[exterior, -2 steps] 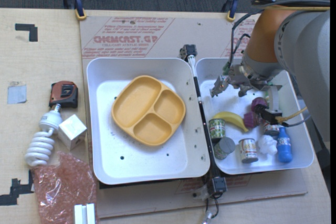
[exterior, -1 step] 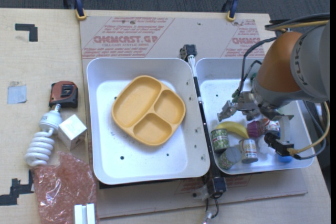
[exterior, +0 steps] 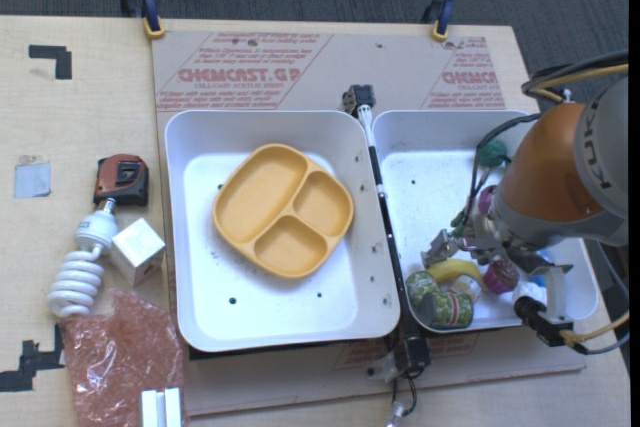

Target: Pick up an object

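Note:
My gripper (exterior: 452, 247) is low in the right bin (exterior: 420, 150), near its front left part, under the orange band of the arm (exterior: 548, 165). Directly below it lies a yellow banana-shaped piece (exterior: 456, 271), touching or almost touching the gripper tip. In front of that, against the bin's front wall, rests a green and red patterned object (exterior: 441, 300). A magenta object (exterior: 498, 276) sits just right of the banana, partly under the wrist. A small green item (exterior: 491, 153) lies further back, and the arm hides much of the bin's right side.
The left bin (exterior: 190, 245) holds a yellow divided plate (exterior: 284, 209). On the bench to the left lie a tape measure (exterior: 122, 180), a spiral light bulb (exterior: 82, 265), a white cube (exterior: 138, 246) and a pink mesh bag (exterior: 122, 355). A cable (exterior: 590, 340) runs along the right bin's front corner.

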`<action>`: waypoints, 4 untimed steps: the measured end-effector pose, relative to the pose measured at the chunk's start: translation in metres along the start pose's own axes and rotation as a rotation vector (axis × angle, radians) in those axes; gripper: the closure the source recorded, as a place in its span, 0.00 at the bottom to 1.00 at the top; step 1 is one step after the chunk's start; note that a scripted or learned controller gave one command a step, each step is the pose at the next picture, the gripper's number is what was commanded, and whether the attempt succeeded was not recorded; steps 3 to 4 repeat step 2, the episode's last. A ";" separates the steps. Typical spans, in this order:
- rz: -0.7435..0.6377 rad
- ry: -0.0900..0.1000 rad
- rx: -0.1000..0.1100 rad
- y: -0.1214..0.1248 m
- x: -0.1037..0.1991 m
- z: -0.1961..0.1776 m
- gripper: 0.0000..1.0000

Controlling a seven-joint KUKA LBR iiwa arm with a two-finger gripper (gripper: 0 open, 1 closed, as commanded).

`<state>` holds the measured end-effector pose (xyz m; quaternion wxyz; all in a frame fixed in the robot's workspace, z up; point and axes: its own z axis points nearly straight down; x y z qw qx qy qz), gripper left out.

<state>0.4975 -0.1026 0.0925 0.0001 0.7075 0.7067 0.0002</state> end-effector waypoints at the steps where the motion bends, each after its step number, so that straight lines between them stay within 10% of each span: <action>1: 0.002 0.000 -0.003 0.002 0.000 -0.010 1.00; 2: -0.001 -0.001 -0.001 0.041 0.008 -0.009 1.00; 4: -0.001 -0.001 -0.001 0.041 0.008 -0.009 1.00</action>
